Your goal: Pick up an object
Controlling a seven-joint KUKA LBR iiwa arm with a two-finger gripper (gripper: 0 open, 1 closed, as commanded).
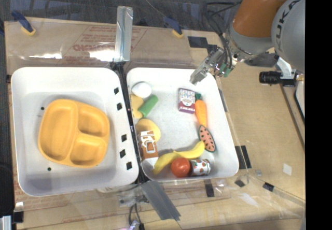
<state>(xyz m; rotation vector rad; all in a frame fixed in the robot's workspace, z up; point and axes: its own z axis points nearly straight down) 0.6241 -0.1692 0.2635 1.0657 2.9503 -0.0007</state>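
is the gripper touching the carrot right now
Apart. The camera view shows the gripper at the right bin's far rim, with bare white floor between it and the carrot.

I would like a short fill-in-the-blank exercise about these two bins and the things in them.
1. The yellow tray lies in the ____ bin.
2. The tomato touches the ____.
3. The gripper hovers over the right bin's ____ corner.
4. The carrot is coloured ____.

Missing words: left; banana; far right; orange
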